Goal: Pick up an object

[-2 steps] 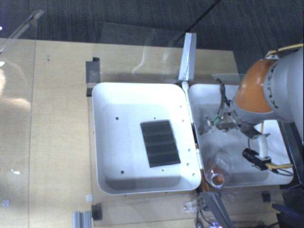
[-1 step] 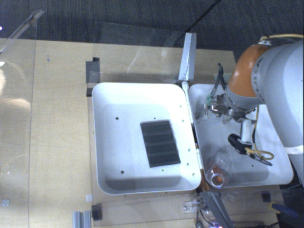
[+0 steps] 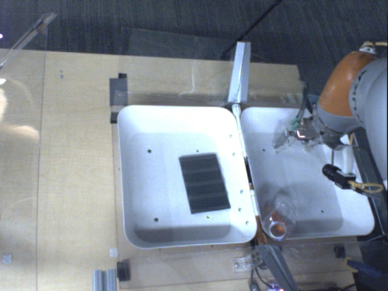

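A dark grey ribbed rectangular pad lies flat in the middle of the left bin. A clear crumpled plastic cup with something orange inside rests at the near left corner of the right bin. My gripper hangs over the far part of the right bin, well away from the cup and to the right of the pad. Nothing shows in its grasp. The grey arm with its orange band reaches in from the right.
A black stub with a yellow cable sticks out over the right bin's right side. A metal post stands behind the seam between the bins. Wooden bench stretches to the left.
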Tool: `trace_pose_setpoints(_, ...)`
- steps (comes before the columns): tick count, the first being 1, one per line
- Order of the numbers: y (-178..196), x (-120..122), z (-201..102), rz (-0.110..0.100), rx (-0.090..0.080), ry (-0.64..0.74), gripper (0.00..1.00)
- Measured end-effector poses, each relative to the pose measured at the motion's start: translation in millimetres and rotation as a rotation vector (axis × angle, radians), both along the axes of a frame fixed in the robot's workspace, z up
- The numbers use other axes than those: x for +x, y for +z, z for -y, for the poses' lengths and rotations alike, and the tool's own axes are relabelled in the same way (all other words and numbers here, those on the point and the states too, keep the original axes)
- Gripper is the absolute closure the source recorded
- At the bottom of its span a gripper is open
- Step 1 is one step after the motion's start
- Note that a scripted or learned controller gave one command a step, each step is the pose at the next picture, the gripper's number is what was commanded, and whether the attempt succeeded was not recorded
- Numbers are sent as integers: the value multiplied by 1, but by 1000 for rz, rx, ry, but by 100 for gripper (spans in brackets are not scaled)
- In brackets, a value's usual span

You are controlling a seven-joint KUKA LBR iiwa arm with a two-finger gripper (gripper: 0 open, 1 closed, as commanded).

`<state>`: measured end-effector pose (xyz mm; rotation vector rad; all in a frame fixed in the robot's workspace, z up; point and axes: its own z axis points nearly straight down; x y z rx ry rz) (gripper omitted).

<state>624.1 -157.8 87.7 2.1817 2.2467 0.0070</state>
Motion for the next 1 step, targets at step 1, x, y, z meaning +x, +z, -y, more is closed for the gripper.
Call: trace_pose_setpoints(1, 137, -55, 12, 2, 1, -116, 0)
